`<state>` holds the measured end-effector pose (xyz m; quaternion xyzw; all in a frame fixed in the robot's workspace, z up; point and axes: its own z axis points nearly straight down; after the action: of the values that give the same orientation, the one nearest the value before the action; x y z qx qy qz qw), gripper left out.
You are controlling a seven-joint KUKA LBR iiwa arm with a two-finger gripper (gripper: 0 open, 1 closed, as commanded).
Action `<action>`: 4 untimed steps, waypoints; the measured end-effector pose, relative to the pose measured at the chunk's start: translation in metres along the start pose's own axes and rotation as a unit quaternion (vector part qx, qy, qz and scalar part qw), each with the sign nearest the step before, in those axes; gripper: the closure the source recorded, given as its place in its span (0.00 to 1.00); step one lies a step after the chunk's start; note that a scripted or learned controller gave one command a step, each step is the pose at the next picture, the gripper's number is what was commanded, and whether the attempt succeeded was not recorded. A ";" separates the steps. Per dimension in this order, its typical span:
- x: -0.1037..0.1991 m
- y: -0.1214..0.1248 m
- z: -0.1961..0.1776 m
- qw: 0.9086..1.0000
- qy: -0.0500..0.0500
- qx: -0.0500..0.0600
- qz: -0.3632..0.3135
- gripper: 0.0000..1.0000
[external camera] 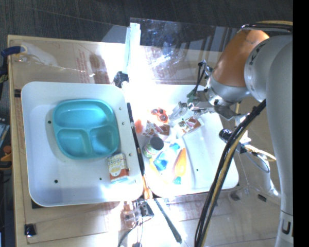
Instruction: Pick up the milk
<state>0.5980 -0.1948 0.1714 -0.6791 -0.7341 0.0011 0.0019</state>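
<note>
Milk carton [118, 168], small w/ orange label, lies in the left bin [36, 138], lower centre of frame, just below the teal divided tray [85, 127] and close to the bin's right wall. Pincer [188, 112] hangs over the right bin [211, 158], upper right of centre, well apart from the milk, above a glare-washed heap of small toys; can't tell how far open it is or whether it has anything. Bench [56, 55] is pale wood.

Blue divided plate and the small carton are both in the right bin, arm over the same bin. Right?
Not quite. The camera view shows the blue divided plate and the small carton in the left bin. The arm is over the right bin, as you said.
</note>
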 end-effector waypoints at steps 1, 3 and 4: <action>-0.006 0.038 0.081 1.000 0.000 -0.001 -0.031 0.00; 0.013 0.060 -0.120 0.998 -0.001 -0.003 0.058 0.00; 0.027 0.011 -0.033 0.998 0.000 0.001 0.070 0.00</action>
<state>0.6069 -0.1673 0.2045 -0.7288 -0.6848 0.0023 0.0027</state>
